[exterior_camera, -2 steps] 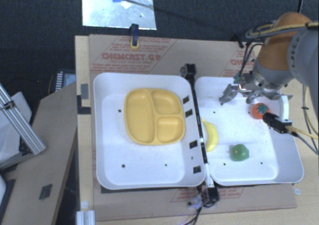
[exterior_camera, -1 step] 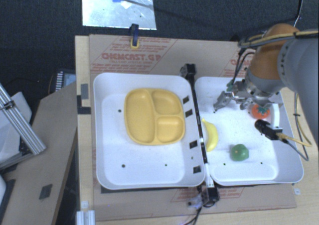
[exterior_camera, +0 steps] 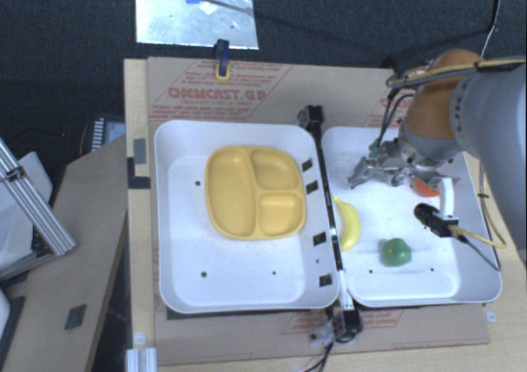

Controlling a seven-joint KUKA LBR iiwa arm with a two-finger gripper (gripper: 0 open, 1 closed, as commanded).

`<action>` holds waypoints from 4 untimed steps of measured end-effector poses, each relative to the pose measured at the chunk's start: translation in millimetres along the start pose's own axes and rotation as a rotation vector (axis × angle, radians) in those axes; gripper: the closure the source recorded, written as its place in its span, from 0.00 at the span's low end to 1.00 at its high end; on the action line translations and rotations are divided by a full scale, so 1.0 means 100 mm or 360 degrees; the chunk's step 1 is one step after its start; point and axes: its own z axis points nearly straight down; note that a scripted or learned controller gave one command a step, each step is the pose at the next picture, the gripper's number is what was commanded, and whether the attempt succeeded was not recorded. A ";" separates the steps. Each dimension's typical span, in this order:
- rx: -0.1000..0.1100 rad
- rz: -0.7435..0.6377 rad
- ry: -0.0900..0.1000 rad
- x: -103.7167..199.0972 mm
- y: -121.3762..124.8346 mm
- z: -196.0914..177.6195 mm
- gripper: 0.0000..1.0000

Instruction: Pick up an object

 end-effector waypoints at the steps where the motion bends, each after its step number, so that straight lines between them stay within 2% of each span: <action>1: -0.0006 0.0001 0.0000 0.00 0.01 -0.12 1.00; 3: -0.0013 -0.0004 -0.0002 -0.15 0.14 -1.26 1.00; 4: -0.0008 -0.0006 0.0000 -0.15 0.15 -1.57 1.00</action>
